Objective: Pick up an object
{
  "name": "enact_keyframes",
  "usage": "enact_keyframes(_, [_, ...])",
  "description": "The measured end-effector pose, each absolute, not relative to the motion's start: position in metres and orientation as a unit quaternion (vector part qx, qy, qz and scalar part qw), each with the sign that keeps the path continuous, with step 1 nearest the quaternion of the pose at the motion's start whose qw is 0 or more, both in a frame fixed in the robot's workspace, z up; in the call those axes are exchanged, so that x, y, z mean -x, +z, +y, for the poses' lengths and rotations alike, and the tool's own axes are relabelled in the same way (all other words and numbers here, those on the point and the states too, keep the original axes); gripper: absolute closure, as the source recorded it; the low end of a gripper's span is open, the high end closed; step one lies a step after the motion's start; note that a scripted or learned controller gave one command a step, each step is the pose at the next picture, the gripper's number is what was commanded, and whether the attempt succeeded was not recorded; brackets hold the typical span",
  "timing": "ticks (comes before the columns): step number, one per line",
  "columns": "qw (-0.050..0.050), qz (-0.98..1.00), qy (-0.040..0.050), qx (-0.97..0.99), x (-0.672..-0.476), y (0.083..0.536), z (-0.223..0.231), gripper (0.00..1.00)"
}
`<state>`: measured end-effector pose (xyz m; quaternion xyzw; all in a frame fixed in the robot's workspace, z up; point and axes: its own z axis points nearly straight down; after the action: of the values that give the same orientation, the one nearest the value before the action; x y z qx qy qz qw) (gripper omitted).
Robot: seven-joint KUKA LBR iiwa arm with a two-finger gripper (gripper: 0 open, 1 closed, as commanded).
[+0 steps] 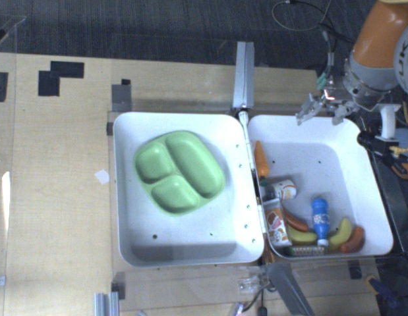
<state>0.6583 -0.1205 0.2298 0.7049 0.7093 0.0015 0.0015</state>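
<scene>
Above right bin (352,143) far rim: pincer (322,110) spread, holding nothing.

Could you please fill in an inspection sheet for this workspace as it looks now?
Surface: wooden bench bearing left bin and right bin.
Job's things: carrot, can, blue bottle, banana and a carton crowd the right bin's near-left part.
Clutter: green divided tray in the left bin.
Grippers: gripper above the right bin's far rim, fingers spread, holding nothing.
Cables: black cable looped behind the bench.
Surroundings: dark floor.
</scene>
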Motion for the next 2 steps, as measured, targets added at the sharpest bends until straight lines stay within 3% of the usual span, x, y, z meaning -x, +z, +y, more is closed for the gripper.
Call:
enact_keyframes(1, [0.002, 0.745, 0.0011, -0.668, -0.640, 0.225, -0.117, 0.00])
enact_keyframes(2, [0.004, 0.746, 0.0031, -0.666, -0.642, 0.237, -0.116, 1.00])
